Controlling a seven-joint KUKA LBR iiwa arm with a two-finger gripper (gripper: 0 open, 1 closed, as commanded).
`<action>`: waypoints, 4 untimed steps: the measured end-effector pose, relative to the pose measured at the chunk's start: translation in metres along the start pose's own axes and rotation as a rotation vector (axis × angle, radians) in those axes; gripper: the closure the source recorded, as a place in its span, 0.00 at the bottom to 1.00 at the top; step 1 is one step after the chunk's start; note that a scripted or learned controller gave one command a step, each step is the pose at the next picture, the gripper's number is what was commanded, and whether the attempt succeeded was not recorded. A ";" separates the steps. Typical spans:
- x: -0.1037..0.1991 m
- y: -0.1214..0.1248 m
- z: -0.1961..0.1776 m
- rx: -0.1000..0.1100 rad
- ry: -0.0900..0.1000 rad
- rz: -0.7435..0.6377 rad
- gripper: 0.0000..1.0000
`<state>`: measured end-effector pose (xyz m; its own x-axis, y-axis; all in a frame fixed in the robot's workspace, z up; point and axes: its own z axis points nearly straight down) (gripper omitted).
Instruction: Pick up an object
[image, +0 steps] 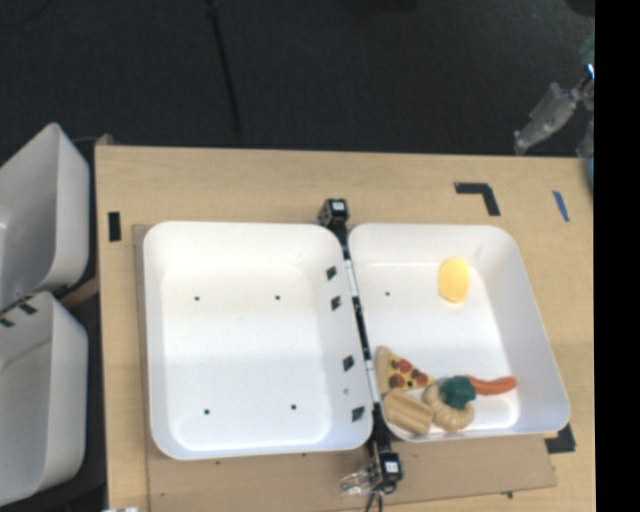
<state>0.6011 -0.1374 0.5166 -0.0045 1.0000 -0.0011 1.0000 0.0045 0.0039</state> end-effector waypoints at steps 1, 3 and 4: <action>0.045 -0.037 -0.036 0.001 0.000 0.001 0.00; 0.029 -0.043 -0.037 0.000 0.000 0.000 0.00; 0.128 -0.045 -0.035 0.002 0.001 -0.001 0.00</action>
<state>0.5552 -0.0098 0.5517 -0.0057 1.0000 -0.0001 1.0000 0.0057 0.0014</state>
